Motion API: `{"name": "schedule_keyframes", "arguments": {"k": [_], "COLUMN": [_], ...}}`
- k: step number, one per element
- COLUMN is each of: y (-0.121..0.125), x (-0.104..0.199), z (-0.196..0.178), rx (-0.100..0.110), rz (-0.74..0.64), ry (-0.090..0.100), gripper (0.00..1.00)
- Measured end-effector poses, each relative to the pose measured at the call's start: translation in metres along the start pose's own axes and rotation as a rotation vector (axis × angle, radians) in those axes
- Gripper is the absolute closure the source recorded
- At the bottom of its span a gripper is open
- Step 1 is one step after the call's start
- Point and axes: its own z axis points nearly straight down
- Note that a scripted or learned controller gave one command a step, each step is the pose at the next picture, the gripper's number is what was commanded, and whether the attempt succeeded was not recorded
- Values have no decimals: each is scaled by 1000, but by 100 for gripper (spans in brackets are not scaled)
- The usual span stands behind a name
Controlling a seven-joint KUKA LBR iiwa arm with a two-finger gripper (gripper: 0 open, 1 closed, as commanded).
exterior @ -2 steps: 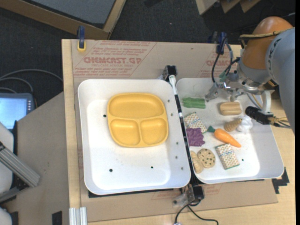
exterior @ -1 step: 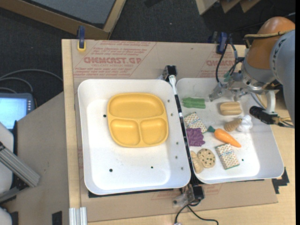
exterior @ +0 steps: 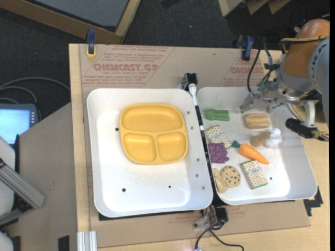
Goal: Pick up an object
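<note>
The right bin (exterior: pixel 299 188) holds several toy foods. Among them are a tan bread roll (exterior: pixel 257 121), a green piece (exterior: pixel 216 114), a carrot (exterior: pixel 252 152), purple grapes (exterior: pixel 218 151), a cookie (exterior: pixel 230 175) and a small patterned box (exterior: pixel 254 174). My gripper (exterior: pixel 258 104) hangs at the bin's far edge, just beyond the bread roll. It is open with nothing between its fingers. The grey arm with its orange band (exterior: pixel 309 35) comes in from the upper right.
A yellow divided plate (exterior: pixel 154 133) lies in the left bin (exterior: pixel 104 192). A patterned packet (exterior: pixel 216 135), a white lump (exterior: pixel 274 136) and a small tan piece (exterior: pixel 259 139) crowd the right bin's middle. A divider rail (exterior: pixel 199 129) separates the bins.
</note>
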Motion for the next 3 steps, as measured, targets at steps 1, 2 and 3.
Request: {"name": "schedule_keyframes", "arguments": {"k": [1,2,3], "y": [-18,-18,-18], "x": [-16,-19,-16], "z": [-1,-12,-11], "rx": [0,-3,0], "rz": [-4,-4,-6], "ry": [12,1,6], "gripper": [0,100,0]}}
